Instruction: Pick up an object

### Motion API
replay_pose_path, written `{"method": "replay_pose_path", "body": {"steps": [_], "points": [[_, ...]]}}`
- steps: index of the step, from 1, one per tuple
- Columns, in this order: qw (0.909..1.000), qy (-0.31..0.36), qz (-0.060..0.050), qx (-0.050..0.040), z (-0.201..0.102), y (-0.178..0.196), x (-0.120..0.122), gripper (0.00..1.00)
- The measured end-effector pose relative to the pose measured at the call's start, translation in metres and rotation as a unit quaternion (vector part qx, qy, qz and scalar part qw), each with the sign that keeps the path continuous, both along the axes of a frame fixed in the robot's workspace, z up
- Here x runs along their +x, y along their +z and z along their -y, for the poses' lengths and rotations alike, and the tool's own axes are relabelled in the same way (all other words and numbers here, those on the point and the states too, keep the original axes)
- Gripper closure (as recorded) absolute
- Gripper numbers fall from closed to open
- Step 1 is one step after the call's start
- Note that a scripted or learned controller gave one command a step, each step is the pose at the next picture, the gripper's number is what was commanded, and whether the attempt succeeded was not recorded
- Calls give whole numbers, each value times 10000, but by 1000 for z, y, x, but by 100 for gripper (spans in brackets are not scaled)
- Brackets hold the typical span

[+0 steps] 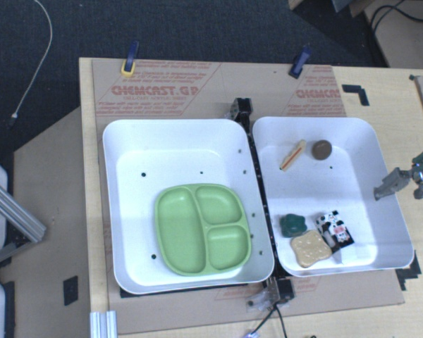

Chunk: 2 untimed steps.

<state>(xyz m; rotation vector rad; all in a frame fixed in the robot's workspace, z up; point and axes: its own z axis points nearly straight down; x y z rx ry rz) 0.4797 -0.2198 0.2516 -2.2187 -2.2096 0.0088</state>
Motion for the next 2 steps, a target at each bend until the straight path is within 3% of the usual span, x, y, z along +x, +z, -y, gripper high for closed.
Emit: {"method": "replay_pose_path", "body": {"steps": [1,2], "points": [[10000,21,56,-18,-1,5,3,0],[10000,17,22,1,-2,-58,0,0]]}}
